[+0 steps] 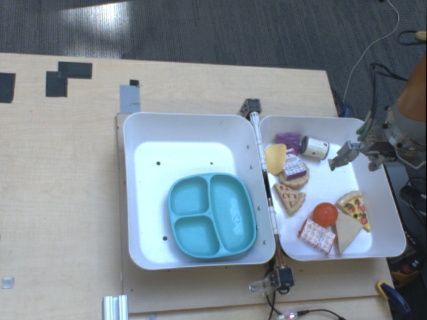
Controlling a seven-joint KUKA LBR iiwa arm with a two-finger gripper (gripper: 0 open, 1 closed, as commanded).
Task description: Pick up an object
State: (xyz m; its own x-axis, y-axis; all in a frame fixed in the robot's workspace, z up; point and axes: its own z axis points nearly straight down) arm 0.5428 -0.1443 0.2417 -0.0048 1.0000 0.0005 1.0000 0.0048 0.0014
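End effector (359,155) sits over the right bin's (390,245) far right edge, fingers spread, nothing between them. Objects in right bin: purple item (289,140) and small white cylinder (314,148) at the far end; yellow piece (275,156), frosted cookie (294,171) and waffle wedge (291,198) along the left side; red tomato (325,213), pizza slice (354,209), red-and-white packet (316,237) and tan wedge (346,233) nearer the camera. Left bin (150,139) holds a teal divided plate (211,214). Both bins rest on the wooden worktop (60,199)
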